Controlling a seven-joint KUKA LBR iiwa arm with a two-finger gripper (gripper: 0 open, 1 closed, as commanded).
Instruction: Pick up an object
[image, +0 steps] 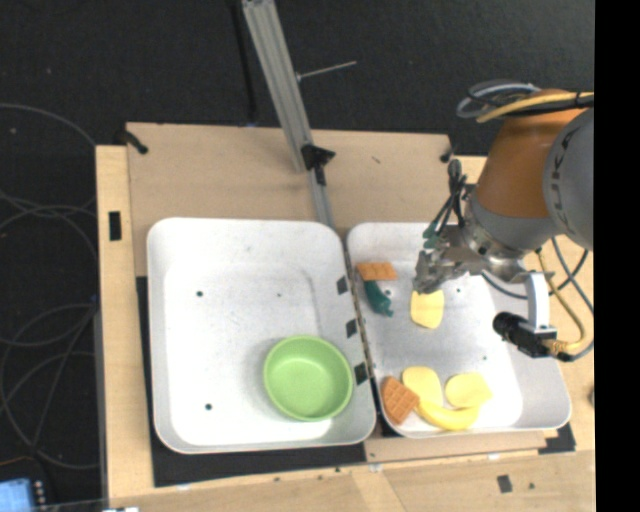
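My gripper hangs over the upper middle of the right bin. Directly under its tip is a pale yellow chunk, touching or just below it; I cannot tell whether it is gripped. To the left lie an orange waffle-like piece and a small teal object, both close to the bin's left wall.
Near the right bin's front edge sit a brown waffle piece, two yellow lumps and a banana. A green bowl stands in the left bin. A metal pole slants behind the bins.
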